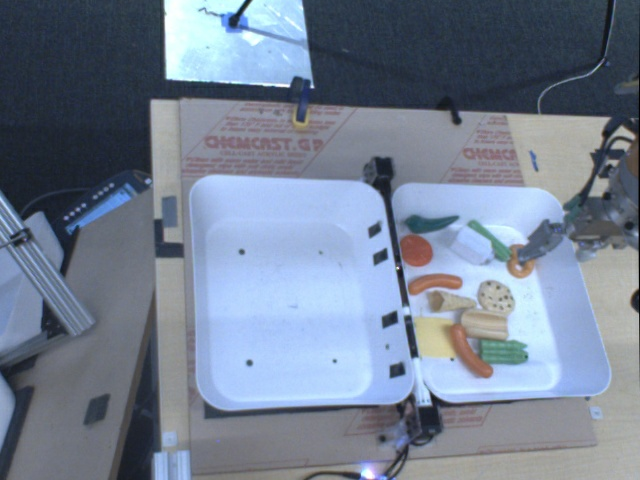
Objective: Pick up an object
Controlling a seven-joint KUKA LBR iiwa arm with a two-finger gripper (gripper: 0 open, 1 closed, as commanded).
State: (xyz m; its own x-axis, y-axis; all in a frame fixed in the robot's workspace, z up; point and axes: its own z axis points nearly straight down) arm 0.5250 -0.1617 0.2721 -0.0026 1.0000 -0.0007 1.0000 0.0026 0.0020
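One orange ring lies just beside the gripper; grip state unclear.

Gripper over rt bin, by orange ring.

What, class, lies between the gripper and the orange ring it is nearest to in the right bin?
Nothing visible. The gripper sits at the right bin's right side, its tip right beside the orange ring. The white block and green pod lie beyond the ring, to its left.
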